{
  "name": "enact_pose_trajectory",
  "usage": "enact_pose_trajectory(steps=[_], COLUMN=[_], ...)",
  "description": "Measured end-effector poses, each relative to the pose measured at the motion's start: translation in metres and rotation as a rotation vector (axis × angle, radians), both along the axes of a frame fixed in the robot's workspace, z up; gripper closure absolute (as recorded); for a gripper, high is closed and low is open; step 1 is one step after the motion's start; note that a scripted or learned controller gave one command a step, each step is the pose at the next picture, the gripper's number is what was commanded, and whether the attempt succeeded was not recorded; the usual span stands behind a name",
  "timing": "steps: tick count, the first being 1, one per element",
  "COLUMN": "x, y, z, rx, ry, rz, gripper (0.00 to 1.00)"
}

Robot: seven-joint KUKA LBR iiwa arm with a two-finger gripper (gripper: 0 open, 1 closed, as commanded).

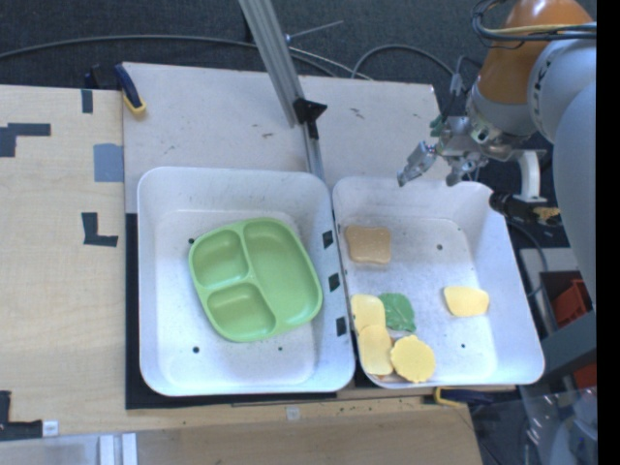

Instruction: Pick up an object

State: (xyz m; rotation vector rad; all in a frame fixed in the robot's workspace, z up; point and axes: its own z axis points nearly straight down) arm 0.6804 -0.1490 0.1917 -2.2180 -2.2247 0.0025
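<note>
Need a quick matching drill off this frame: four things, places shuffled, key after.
Things:
1. green divided plate
2. tan bread slice
3. gripper
4. lone yellow piece

Places:
A. right bin, right side, by itself
B. above the right bin's far rim
C. left bin, centre
D. right bin, far-left part

Pairs: 1-C, 2-D, 3-B, 4-A

The green tray looks like smooth glossy plastic, both white bins matt plastic, the bench pale wood, the arm glossy.
</note>
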Motion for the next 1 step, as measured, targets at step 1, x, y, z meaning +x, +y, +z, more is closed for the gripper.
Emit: enact_pose_trajectory(steps=[1], x=[-0.0001], y=[-0.0002], z=[0.0], rx=[0.0], ry=[0.0], rz=[0.0], gripper=[0.0])
